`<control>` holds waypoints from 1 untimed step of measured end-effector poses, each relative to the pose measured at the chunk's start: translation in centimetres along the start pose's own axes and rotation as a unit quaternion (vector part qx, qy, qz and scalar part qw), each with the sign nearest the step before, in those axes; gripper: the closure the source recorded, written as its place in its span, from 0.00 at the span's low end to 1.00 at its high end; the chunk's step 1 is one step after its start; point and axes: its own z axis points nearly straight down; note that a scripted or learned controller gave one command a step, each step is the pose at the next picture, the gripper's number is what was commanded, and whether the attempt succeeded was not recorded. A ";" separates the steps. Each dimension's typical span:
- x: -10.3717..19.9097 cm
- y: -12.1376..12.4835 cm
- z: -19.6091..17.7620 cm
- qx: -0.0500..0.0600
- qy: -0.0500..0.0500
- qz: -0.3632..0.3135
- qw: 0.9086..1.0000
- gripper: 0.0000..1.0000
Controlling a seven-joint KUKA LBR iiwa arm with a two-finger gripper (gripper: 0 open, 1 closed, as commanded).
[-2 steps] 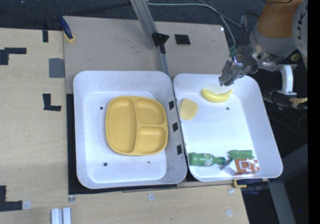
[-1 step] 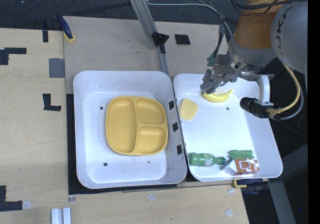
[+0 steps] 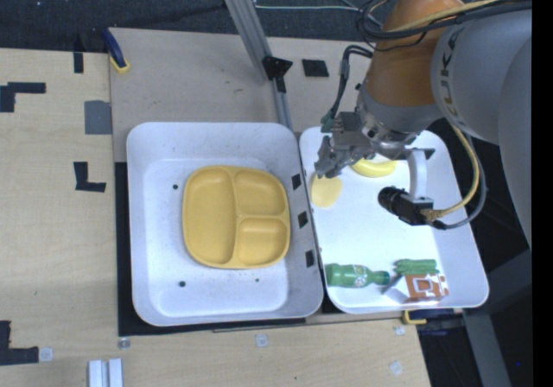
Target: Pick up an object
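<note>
My gripper [image 3: 327, 168] hangs over the upper left of the right bin [image 3: 458, 230], close to the wall shared with the left bin. A pale yellow flat piece [image 3: 327, 193] lies directly below its tip; whether they touch is unclear. A brighter yellow rounded object [image 3: 374, 169] lies just to the right, partly hidden under the wrist. Along the front of that bin lie a green bottle [image 3: 354, 275] and an orange, white and green packet [image 3: 420, 282].
The left bin [image 3: 155, 204] holds a yellow divided plate [image 3: 235, 216]. A black cylindrical fitting on a cable [image 3: 404, 204] hangs from the arm over the middle of the right bin. A grey metal post [image 3: 251, 22] rises behind the bins.
</note>
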 end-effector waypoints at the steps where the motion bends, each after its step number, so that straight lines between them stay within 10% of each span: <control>1: 4.9 -2.3 1.1 0.000 -0.001 0.001 1.000 1.00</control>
